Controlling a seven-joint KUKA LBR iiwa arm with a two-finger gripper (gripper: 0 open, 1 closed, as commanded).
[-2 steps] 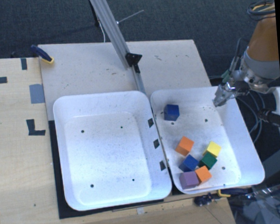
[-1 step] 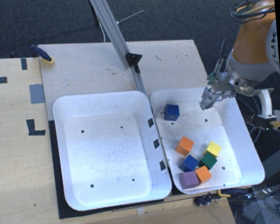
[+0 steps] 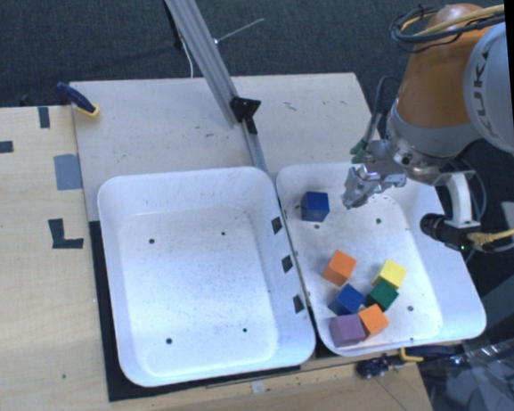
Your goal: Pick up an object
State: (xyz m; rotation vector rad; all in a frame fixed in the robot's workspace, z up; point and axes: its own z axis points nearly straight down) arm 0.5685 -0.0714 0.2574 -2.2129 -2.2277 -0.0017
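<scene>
The right bin point(image 3: 444, 304) holds several small blocks. A blue cube point(image 3: 314, 206) sits alone near its back left corner. Farther forward lie an orange block point(image 3: 339, 266), a yellow block point(image 3: 391, 274), a green block point(image 3: 384, 295), a second blue block point(image 3: 347, 300), a smaller orange block point(image 3: 372, 320) and a purple block point(image 3: 346, 329), clustered together. My gripper point(image 3: 356, 194) hangs over the back of the right bin, just right of the lone blue cube and apart from it. Nothing shows between its fingers.
The left bin point(image 3: 121, 284) stands beside the right one. A grey metal bar point(image 3: 208, 57) slants from the top down to the bins' shared back corner. A blue and yellow tool point(image 3: 79, 98) lies at the bench's back left.
</scene>
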